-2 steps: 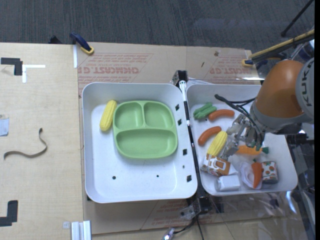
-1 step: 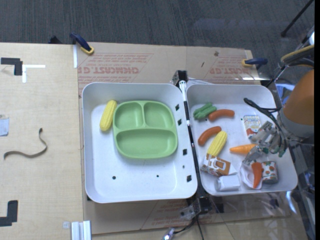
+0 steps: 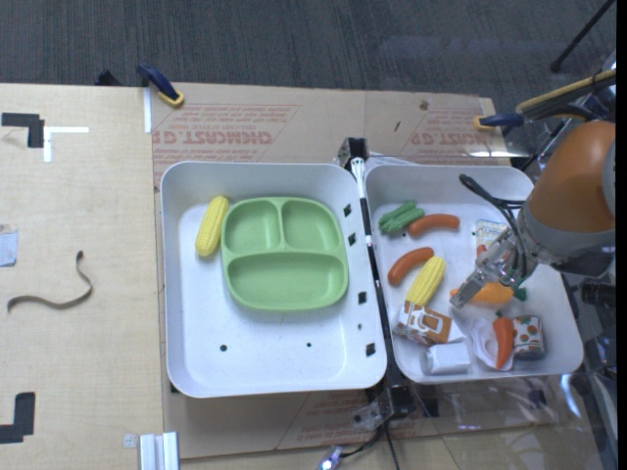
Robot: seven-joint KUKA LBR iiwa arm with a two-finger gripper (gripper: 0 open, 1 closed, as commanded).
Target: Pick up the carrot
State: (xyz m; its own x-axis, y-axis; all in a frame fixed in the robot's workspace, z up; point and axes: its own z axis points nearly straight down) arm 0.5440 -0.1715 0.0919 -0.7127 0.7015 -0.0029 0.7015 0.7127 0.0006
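I see the pincer (image 3: 487, 284) low in the right bin (image 3: 549, 189), but I cannot tell how it stands; an orange piece sits right at its tip, and I cannot tell whether it is gripped. The carrot (image 3: 503, 343) lies at about five o'clock from the pincer, just beside a patterned packet (image 3: 529, 336). At nine o'clock sits a corn cob (image 3: 426, 279), with a sausage (image 3: 410, 263) beyond it. At eleven o'clock lie a second sausage (image 3: 434, 224) and a green pod (image 3: 400, 215). At seven o'clock are a small carton (image 3: 425, 324) and a white block (image 3: 448, 358). Far at nine o'clock, the left bin (image 3: 265, 360) holds a green tray (image 3: 285, 253) and another cob (image 3: 211, 225).
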